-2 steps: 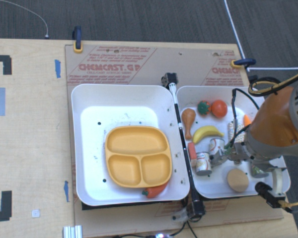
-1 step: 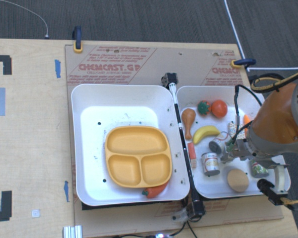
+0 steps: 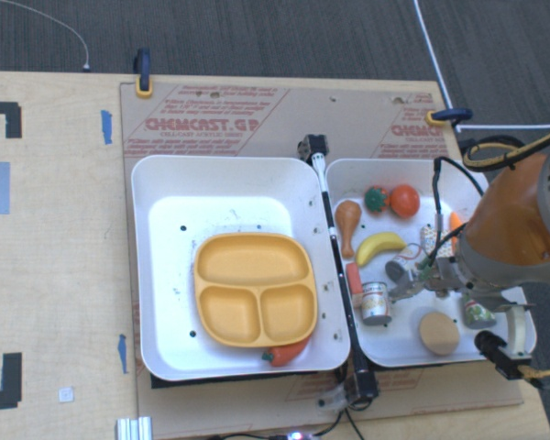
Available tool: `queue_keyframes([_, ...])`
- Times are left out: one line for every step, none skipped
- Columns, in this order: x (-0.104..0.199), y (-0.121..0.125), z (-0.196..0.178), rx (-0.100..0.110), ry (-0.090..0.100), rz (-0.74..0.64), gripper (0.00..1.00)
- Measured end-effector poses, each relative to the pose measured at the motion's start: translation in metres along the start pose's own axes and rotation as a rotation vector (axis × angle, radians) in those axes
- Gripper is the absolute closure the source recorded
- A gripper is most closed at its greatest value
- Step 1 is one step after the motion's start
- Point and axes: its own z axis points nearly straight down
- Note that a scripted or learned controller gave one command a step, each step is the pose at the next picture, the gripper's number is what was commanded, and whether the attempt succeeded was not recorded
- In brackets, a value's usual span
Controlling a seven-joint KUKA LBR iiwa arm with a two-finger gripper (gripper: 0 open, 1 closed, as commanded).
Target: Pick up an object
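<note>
Camera view: claw (image 3: pixel 420 280) state unclear, low in right bin (image 3: pixel 385 351); drop straight, centre on banana (image 3: pixel 381 246) at 11 o'clock.

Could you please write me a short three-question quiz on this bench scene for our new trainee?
1. True or false: the yellow tray lies in the left bin.
2. Which lies nearest the banana? A) the red pepper B) the drumstick C) the blue clamp
3. Fill in: the tray has ___ compartments.

Key
1. True: the tray fills much of the left bin, while the small items sit in the right bin.
2. B: the drumstick is just left of the banana; the pepper peeks out under the tray's near edge.
3. Three: one long one at the back, two smaller ones in front.
</note>
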Motion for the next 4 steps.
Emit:
queue_keyframes([0.010,-0.001,0.010,0.003,0.000,0.003,0.00])
queue_keyframes([0.011,0.001,0.000,-0.005,-0.001,0.001,1.00])
queue_keyframes([0.008,0.001,-0.001,-0.006,-0.007,0.005,0.00])
queue_keyframes([0.014,-0.001,0.009,-0.001,-0.003,0.004,0.00])
